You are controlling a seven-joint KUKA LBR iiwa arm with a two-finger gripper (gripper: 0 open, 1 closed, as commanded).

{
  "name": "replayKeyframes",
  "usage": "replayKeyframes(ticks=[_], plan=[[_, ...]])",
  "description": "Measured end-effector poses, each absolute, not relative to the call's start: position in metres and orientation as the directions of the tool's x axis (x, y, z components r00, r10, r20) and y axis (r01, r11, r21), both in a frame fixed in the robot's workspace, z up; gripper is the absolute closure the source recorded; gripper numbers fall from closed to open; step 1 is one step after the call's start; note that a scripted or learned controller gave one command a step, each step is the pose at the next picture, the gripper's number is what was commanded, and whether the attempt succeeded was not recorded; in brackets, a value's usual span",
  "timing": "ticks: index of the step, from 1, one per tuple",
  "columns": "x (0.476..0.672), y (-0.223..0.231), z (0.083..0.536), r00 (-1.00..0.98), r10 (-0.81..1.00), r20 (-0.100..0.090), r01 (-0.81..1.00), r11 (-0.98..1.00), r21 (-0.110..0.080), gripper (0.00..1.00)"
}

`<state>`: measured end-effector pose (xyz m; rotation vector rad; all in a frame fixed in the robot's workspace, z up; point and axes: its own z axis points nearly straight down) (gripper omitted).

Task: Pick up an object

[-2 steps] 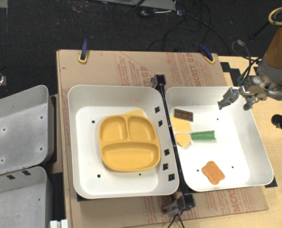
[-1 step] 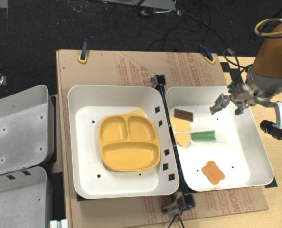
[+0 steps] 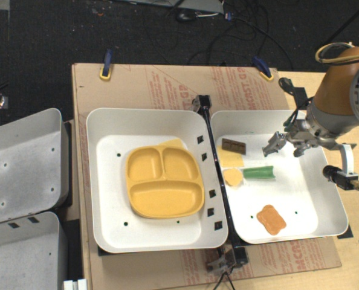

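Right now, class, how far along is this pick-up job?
Done: nothing looks lifted. The brown block, yellow slice, round piece, green stick and orange piece lie in the right bin. In hand: the gripper hangs above it, open, holding nothing. Left: descend, grasp, lift.

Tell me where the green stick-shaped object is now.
The green stick lies in the right bin, beside the small yellow disc and below the brown block.

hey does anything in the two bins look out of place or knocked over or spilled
Nothing stands out. The yellow divided tray lies flat in the left bin. In the right bin, the brown block, yellow pieces, green stick and orange piece lie apart, none spilled.
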<state>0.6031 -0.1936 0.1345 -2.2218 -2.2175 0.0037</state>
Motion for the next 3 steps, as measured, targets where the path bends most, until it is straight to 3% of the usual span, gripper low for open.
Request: replayKeyframes(ticks=[1,3], plan=[[0.605,-0.194,0.148,0.001,1.000,-0.002,1.000,-0.001,0.002,1.00],[0.614,-0.202,0.247,-0.002,1.000,-0.003,1.000,0.002,0.006,1.00]])
